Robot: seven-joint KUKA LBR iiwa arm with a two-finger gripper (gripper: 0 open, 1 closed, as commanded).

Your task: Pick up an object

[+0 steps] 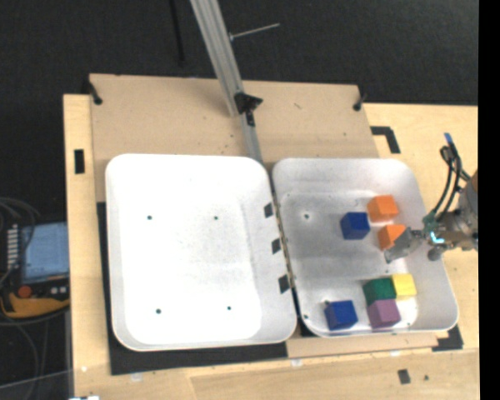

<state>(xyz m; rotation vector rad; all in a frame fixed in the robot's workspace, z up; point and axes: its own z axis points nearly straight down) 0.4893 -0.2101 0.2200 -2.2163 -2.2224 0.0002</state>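
Whether the jaws are apart or together cannot be told, because the gripper point(402, 247) is small and blurred at the right wall of the right bin point(317, 182). It looks like grey metal with a small teal light behind it, and thin cables curve up from the wrist. It hangs just beside the lower orange cube point(389, 235), perhaps touching it; no object is clearly seen between the jaws.

Both bins are shallow white trays with rounded corners, of smooth plastic. The right bin has a greyish, worn floor. The left bin point(192, 248) has a cleaner floor with fine dark speckles and four small dark dots. Between the two bins there are three small dark clips.

All objects are small cubes with matte, plain faces, and all seven lie in the right bin. Two are orange: the upper orange cube point(383, 207) sits close above the lower one. Two are blue: one blue cube point(355, 225) just left of the orange pair, another blue cube point(341, 314) near the front wall. One green cube point(379, 290), one yellow cube point(403, 286) and one purple cube point(384, 312) are packed together in the front right corner.

The bench point(317, 115) is flat, pale brown board, and a slim metal rail point(221, 44) goes up from its back edge.
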